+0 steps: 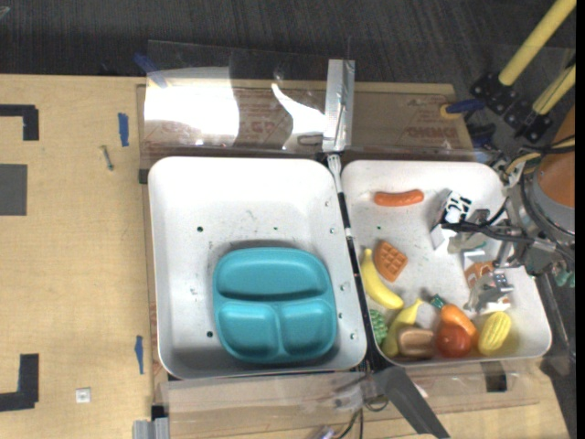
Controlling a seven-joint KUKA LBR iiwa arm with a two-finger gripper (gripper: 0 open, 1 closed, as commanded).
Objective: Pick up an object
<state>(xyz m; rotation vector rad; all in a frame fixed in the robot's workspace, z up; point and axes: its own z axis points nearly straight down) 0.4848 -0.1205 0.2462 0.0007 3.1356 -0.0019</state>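
White plastic walls keep the toy food heaped in your right bin [512, 183]: a hot dog [398, 198], waffle [390, 260], banana [378, 283], tomato [453, 338] and corn [494, 331]. Your left bin [183, 199] holds a teal divided plate [272, 304]. Your gripper [486, 286] hangs above the food near the corn; you cannot tell its jaw state.

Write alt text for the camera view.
A robot arm reaches from the right over the right bin, which holds toy food: a hot dog, waffle, banana, tomato and corn. The left bin holds a teal divided plate.
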